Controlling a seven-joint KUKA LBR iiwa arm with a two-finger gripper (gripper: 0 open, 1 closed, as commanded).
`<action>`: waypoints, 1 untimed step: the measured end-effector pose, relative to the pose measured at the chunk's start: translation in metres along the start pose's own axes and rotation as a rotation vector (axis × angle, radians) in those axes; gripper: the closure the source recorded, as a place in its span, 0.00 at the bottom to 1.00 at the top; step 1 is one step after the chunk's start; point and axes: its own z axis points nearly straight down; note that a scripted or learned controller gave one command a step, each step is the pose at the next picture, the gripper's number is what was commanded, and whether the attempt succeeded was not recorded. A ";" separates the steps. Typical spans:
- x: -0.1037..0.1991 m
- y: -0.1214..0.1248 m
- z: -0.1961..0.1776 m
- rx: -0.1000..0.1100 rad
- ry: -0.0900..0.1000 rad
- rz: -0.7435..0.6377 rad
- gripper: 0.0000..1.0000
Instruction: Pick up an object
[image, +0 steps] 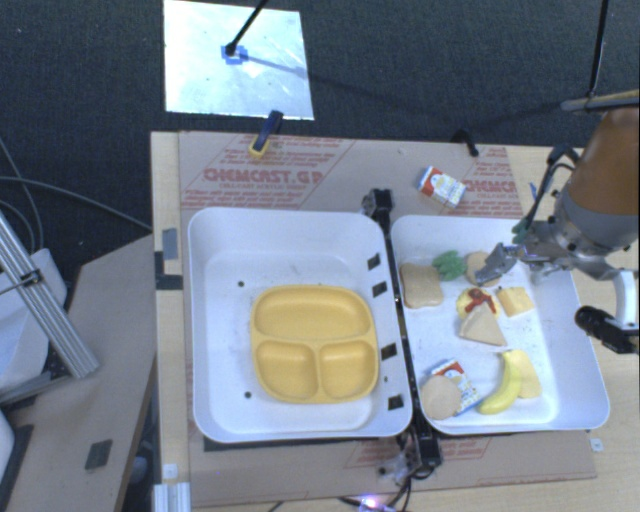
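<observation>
The right bin (590, 400) holds several toy foods: a toast slice (421, 286), a green broccoli piece (449, 265), a small tan piece (476, 268), a red and yellow item (475, 300), a cheese square (516, 301), a sandwich wedge (484, 329), a banana (503, 388), a round biscuit (438, 400) and a small red and white carton (456, 377). My gripper (497, 262) hangs over the bin's back part, its tip right beside the tan piece and above the cheese square. Nothing visibly hangs from it.
The left bin (215, 260) carries a yellow divided plate (314, 342). Another red and white carton (441, 186) lies on the cardboard behind the right bin. A yellow and blue tool (265, 134) rests at the back. The arm's grey body (600, 215) covers the right bin's far right corner.
</observation>
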 end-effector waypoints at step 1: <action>-0.006 0.023 0.126 0.006 0.001 0.001 0.00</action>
